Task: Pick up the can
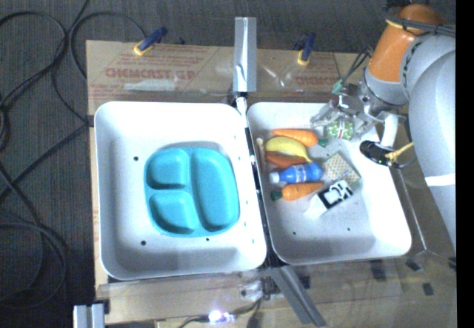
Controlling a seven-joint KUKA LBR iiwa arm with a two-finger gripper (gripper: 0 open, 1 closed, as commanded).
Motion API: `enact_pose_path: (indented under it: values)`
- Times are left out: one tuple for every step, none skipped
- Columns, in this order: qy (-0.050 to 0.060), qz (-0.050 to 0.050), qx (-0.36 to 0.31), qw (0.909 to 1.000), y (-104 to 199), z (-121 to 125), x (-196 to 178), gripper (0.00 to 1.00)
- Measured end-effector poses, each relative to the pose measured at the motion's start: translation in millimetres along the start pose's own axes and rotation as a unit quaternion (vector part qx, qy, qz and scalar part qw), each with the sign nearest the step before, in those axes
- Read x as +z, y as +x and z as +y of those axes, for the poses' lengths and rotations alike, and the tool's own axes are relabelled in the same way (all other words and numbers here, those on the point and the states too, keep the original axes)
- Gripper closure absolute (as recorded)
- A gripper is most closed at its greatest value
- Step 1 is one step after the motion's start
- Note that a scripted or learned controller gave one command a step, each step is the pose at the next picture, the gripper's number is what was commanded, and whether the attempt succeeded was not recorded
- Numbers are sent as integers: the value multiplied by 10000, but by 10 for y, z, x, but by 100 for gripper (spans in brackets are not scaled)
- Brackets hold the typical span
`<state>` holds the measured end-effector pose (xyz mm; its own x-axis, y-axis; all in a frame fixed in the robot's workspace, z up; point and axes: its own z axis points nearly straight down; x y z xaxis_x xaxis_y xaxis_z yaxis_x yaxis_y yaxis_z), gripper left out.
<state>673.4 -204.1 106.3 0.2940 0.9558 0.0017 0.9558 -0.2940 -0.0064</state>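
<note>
Claw [342, 118] over green-labelled metal can [341, 129] in right white bin's [385, 230] far corner; I can't tell its opening.

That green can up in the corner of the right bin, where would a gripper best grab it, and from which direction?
Probably across its round sides, coming straight down from above. The can sits at the far right corner of the right bin, with the bin wall behind it and the carrot and banana crowding its left, so the top is the freest approach. The gripper is right over it.
</note>
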Motion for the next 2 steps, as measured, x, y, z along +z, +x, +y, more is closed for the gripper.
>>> enact_pose_path:
  values:
    - [-26,-21,427,9991,460,-197,-1456,100]
    - [-23,-6,529,9986,1116,-579,-1517,100]
